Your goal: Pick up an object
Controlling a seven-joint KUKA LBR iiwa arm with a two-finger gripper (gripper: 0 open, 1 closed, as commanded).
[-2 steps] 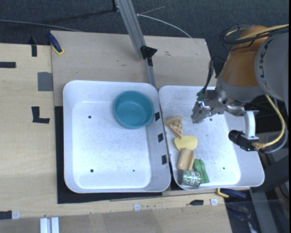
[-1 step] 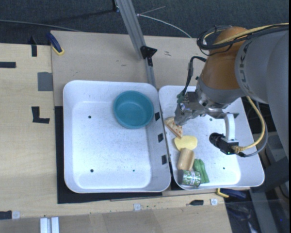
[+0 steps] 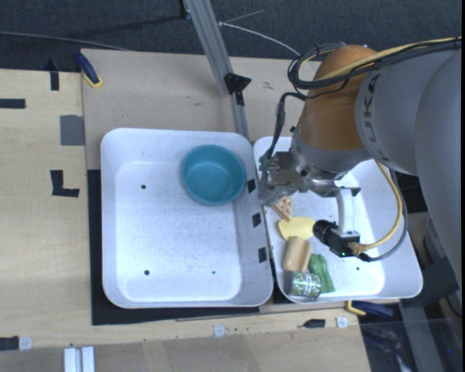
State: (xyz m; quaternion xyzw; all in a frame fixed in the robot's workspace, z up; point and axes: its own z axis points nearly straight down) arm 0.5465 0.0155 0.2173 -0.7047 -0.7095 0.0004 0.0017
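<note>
My gripper (image 3: 280,194) hangs low over the left side of the right bin (image 3: 395,273), its grey body under the orange wrist band. Right at its tip lies a small tan and orange piece (image 3: 283,205). Just below are a yellow object (image 3: 297,227), a tan cylinder (image 3: 296,253), a green object (image 3: 321,273) and a small green-labelled can (image 3: 304,286). Whether anything sits between the gripper's tips cannot be made out.
A blue bowl (image 3: 212,174) stands at the back right of the left bin (image 3: 139,231). A slanted metal pole (image 3: 214,45) rises behind the bins. A black connector with a yellow cable (image 3: 337,239) hangs beside the objects.
</note>
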